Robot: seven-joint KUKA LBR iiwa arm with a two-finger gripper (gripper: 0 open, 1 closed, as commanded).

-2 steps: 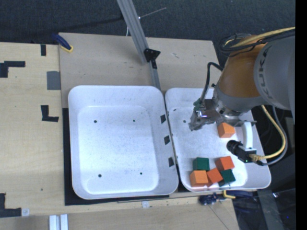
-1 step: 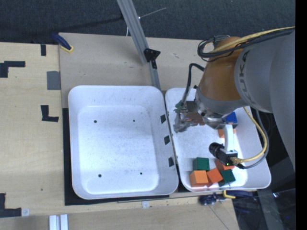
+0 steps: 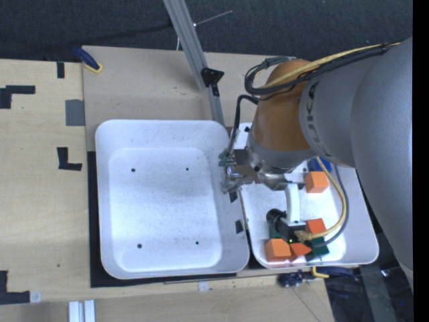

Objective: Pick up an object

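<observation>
On the surface (image 3: 40,200), the white left bin (image 3: 161,206) lies to the left of the end effector (image 3: 263,173), and its floor is speckled with grey. The end effector is held over the inner edge of the right bin (image 3: 362,243), beneath the arm's orange band. Whether it is released or clenched cannot be told. Below the end effector, near the bin's front wall, a boxy orange block (image 3: 277,249) is seen. A smaller orange piece (image 3: 299,251) is set against its right side, and a dark green piece (image 3: 319,249) lies just beyond. A second orange block (image 3: 316,182) is seen to the right of the end effector, apart from that cluster.
</observation>
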